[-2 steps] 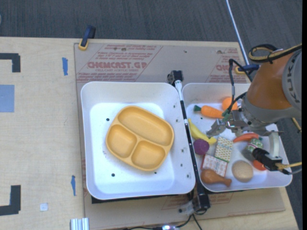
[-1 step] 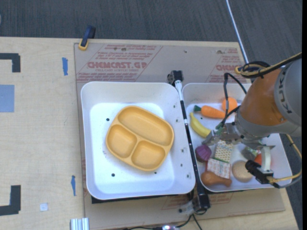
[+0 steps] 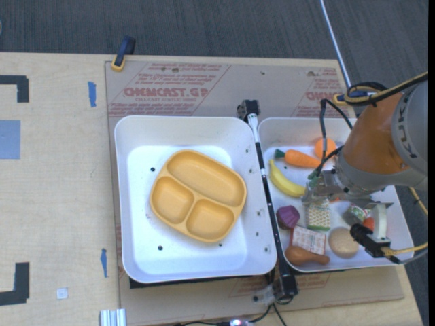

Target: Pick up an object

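Bright, even overhead light; the left bin (image 3: pixel 129 182) glares nearly pure white. A soft shadow hugs the yellow tray's (image 3: pixel 198 195) left edge. Focus stays fairly sharp, slightly grainy toward the counter's (image 3: pixel 54 182) corners.

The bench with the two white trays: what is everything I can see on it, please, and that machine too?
left bin: one, white, holds the plate
divided plate: one, yellow-orange, three compartments, middle of the left bin
right bin: one, white, holds the toy foods
banana: one, yellow, left part of the right bin
carrot: one, orange with green top, beyond the banana
purple piece: one, near the right bin's left wall
small box: one, white with red, near the front
tan round piece: one, right of the box
blue clamp: one, blue and yellow, board's far left corner
arm: one, grey and orange, over the right bin
tool: one, down among the foods; its state is unclear
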You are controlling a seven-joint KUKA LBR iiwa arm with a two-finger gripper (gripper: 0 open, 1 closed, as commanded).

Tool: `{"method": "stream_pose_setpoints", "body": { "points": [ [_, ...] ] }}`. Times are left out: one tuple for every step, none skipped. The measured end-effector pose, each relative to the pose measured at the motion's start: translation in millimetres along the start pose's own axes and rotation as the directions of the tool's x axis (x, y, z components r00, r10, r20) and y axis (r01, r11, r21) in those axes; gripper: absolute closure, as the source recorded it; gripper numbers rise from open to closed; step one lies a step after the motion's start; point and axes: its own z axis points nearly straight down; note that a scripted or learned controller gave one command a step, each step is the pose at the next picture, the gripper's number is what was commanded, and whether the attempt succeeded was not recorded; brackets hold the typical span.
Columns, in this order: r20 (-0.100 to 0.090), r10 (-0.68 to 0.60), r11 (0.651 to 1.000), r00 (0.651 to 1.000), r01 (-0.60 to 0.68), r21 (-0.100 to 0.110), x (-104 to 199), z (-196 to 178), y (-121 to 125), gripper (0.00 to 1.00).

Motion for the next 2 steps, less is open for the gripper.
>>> {"method": "stream_pose_setpoints", "body": {
  "points": [
    [0.000,0.000,1.000,1.000,0.000,0.001,0,1,0,0.00],
    [0.002,-0.001,1.000,1.000,0.001,0.001,3,11,-6,0.00]
  ]
}}
